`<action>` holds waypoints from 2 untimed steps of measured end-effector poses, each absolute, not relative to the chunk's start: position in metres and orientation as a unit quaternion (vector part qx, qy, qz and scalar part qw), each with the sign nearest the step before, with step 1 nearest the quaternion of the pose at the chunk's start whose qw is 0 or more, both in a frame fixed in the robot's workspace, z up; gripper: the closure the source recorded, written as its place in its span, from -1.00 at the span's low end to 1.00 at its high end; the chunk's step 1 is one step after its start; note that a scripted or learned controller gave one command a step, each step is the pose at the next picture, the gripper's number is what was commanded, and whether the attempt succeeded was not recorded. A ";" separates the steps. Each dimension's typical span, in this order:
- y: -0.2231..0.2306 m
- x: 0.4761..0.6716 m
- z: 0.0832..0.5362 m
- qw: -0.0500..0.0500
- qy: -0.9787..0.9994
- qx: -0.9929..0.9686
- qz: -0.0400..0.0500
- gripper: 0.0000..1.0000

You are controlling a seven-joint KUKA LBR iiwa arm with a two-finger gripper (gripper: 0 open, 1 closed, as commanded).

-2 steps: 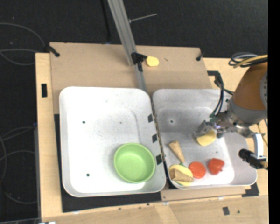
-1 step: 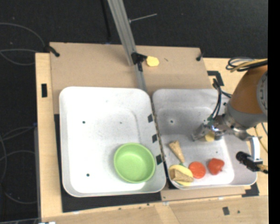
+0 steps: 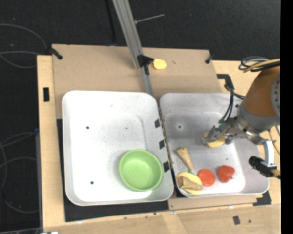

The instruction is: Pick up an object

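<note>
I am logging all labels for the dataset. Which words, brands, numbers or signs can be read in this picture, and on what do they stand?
None can be read.
The green bowl, both white bins, the food pieces and the arm show no print.

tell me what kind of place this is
Probably a robot grasping test bench: two white bins, the KUKA arm over the right one, and toy food beside a green bowl.
</note>
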State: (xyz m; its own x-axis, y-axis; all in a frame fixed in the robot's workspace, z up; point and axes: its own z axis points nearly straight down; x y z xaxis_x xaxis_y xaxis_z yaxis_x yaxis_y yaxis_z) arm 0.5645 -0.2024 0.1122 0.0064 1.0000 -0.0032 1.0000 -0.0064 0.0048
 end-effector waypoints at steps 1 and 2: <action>-0.207 0.563 0.176 0.004 0.705 0.709 0.002 1.00; -0.205 0.570 0.221 0.003 0.709 0.706 0.002 1.00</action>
